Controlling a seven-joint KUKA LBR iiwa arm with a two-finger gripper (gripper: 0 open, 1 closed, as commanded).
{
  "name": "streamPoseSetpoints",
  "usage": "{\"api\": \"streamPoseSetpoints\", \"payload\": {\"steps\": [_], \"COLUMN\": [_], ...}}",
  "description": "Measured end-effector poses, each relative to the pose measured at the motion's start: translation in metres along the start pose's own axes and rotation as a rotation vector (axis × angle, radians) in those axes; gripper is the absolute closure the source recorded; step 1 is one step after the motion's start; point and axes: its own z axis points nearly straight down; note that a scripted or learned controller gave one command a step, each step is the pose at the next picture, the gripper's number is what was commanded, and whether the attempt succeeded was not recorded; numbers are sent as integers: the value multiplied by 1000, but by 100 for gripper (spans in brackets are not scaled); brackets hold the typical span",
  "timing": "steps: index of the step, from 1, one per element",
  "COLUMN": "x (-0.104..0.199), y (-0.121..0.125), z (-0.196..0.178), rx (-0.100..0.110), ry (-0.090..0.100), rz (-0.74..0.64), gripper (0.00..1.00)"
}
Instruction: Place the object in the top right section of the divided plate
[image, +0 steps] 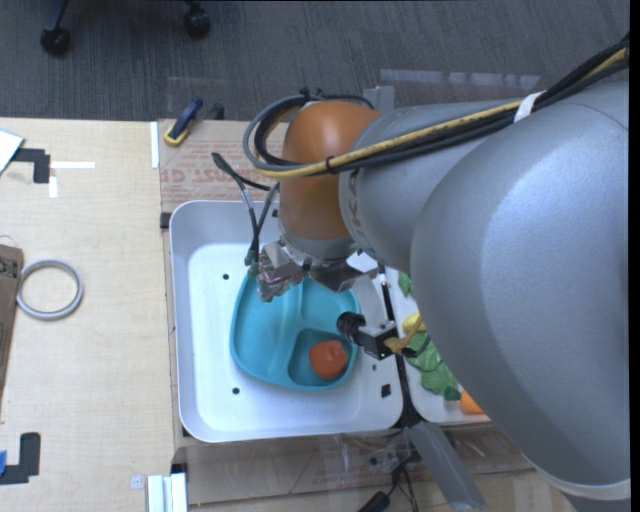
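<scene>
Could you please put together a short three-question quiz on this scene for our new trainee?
1. True or false: the orange-red object lies inside the blue divided plate.
2. Which bin holds the plate: A) left white bin, B) right bin?
3. What lies on the wooden bench, left of the bins?

Key: 1 true; 2 A; 3 a roll of tape.
</scene>
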Motion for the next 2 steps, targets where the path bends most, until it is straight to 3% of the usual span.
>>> {"api": "streamPoseSetpoints", "payload": {"steps": [1,2], "x": [0,-8], "y": [0,26], "z": [0,35], "rx": [0,0], "ry": [0,0], "rz": [-1,71], "gripper": [0,0]}}
